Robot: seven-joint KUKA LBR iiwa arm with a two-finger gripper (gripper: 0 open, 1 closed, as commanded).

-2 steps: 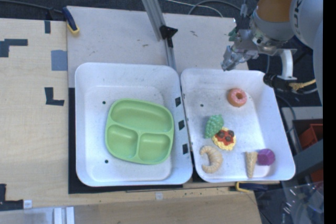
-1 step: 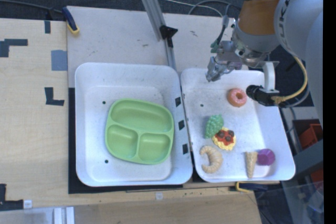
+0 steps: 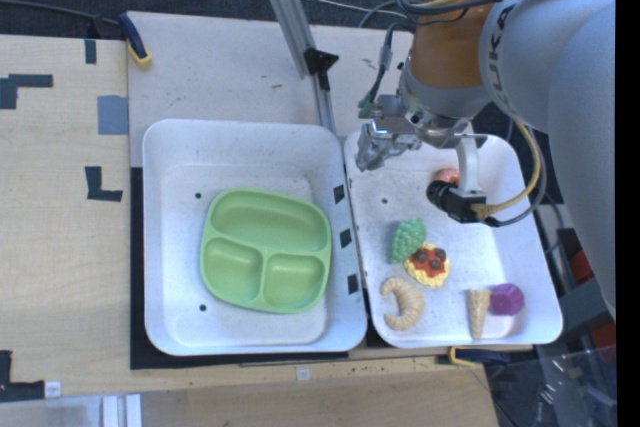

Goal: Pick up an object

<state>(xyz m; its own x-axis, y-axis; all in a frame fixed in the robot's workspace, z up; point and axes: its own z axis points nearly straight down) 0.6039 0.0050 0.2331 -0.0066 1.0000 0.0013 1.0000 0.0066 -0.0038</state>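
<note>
While the gripper (image 3: 372, 153) is poised over the right bin's (image 3: 520, 320) upper left corner, its finger state cannot be told; toy foods (image 3: 427, 264) are seen lower right.

arm (image 3: 560, 45): bulky, smooth grey casing | band: glossy orange dome above the wrist | cables: black, looped over the orange section, one yellow-sheathed beside the wrist | claw (image 3: 375, 150): small, silvery-grey metal
</note>
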